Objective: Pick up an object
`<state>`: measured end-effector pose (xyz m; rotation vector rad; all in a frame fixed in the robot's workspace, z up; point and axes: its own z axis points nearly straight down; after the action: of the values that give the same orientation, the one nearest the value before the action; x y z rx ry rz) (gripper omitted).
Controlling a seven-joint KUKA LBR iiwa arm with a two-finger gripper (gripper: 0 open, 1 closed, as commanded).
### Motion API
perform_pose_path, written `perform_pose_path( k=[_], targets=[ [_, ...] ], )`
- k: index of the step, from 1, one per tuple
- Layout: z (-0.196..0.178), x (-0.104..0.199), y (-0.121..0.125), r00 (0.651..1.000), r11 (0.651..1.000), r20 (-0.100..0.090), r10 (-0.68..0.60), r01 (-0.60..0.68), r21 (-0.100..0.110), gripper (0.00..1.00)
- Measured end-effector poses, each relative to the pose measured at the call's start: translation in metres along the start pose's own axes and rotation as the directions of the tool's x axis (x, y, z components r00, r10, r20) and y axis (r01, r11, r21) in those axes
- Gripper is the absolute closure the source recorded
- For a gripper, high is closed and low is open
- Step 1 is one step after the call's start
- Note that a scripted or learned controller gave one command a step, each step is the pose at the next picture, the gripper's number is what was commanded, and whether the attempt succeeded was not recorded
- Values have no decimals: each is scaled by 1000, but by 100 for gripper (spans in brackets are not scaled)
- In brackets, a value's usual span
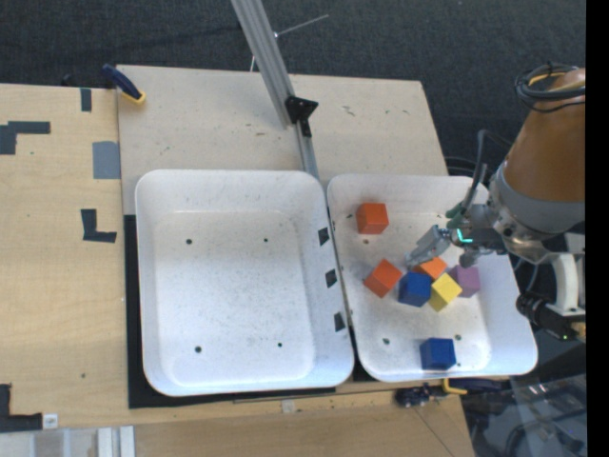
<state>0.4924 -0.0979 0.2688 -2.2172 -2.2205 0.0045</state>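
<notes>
Clearly mid-approach: jaws [430, 246] lowered into the right bin [504, 350], hanging just above the cluster of cubes. Cannot tell whether spread or closed, since the dark tips blur against the white floor. Nothing seen clamped between them.

Directly under and just to the right of the jaws, a small orange block [433, 268], partly hidden. Just below that, a blue cube [414, 289], touching a yellow cube [444, 292] on its right. Right of the jaws, a purple cube [468, 278]. Below-left, an orange cube [383, 278], near the blue one. Up-left and apart, another orange cube [372, 218]. Well below, alone, a second blue cube [438, 353]. Left bin [152, 284] across the divider, on the same surface.

Likely step: choosing and descending on one cube in the crowded group. Next move probably calls for a straight drop over a single block, tips clearing neighbours, then closing and lifting. Tight packing risks nudging rather than gripping.
</notes>
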Motion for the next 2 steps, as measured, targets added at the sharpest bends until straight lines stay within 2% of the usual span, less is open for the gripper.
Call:
perform_pose_path(
  k=[1,2],
  targets=[
    [-2,0,1,1000,1000,0,0,0,-3,0],
    [62,-3,2,1000,1000,0,1,-1,4,0]
  ],
)
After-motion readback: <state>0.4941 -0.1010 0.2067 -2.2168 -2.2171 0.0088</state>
